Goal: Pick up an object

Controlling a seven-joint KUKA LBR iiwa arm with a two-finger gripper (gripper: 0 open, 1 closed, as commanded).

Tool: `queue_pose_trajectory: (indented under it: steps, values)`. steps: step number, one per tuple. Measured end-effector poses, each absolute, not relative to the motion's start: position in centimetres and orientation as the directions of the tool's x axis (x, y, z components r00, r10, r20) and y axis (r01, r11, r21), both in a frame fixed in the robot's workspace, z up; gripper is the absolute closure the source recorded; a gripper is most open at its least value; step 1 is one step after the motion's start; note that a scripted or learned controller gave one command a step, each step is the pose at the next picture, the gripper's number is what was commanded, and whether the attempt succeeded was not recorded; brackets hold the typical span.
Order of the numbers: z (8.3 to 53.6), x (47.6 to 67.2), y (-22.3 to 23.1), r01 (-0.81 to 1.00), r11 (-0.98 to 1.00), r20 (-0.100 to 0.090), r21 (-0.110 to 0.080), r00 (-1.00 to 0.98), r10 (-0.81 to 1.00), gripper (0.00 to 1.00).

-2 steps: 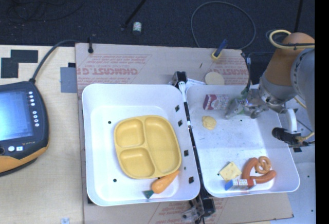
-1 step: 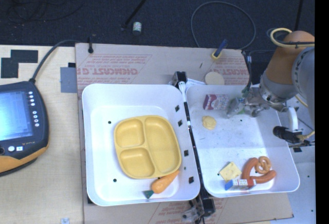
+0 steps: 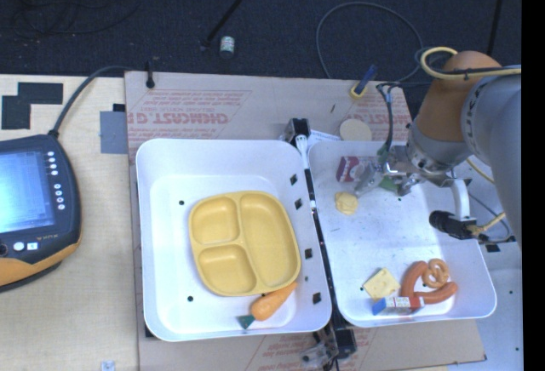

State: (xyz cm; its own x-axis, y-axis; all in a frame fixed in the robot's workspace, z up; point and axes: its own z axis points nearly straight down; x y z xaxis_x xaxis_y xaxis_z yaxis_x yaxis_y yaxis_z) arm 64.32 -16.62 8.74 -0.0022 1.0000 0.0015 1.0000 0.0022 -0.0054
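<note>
objects in right bin, arm above

small yellow piece point(image 3: 347, 203) lies in the right bin point(image 3: 477, 276) near the divider, just beside the gripper point(image 3: 375, 178); whether the pincer is released or clenched i cannot tell. left bin point(image 3: 162, 191) holds a yellow tray point(image 3: 243, 242).

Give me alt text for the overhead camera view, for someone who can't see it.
A grey arm's gripper reaches into the right bin near a small yellow piece; a pretzel lies nearer the front. The left bin holds a yellow divided plate and a toy carrot.
</note>
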Motion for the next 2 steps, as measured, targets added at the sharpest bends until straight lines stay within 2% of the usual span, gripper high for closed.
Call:
queue_pose_trajectory:
  steps: [1, 2]
  values:
    - [9.73, 64.29, -16.8, 1.0, 0.0, 0.002, -0.007, 0.0, 1.0, 1.0]
    - [9.75, 64.33, -16.81, 1.0, 0.0, 0.001, -0.006, 0.0, 1.0, 0.0]
